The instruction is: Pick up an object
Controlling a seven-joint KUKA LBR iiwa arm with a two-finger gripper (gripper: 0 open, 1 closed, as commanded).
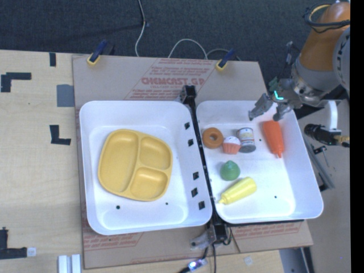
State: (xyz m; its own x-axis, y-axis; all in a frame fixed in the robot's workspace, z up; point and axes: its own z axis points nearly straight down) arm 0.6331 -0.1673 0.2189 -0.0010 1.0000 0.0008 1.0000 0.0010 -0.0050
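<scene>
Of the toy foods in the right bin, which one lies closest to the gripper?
The orange carrot, lying lengthwise by the bin's right wall just below the gripper. The donut, cupcake, green piece and yellow piece lie farther left or lower.

Bare floor along right bin (301, 209) front; clustered toys mid-bin, carrot (273, 138) beside

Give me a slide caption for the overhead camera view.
Open pincer above right bin, near toy carrot.

Two bins (91, 152), one plate (135, 164), six toys (230, 170)
</scene>
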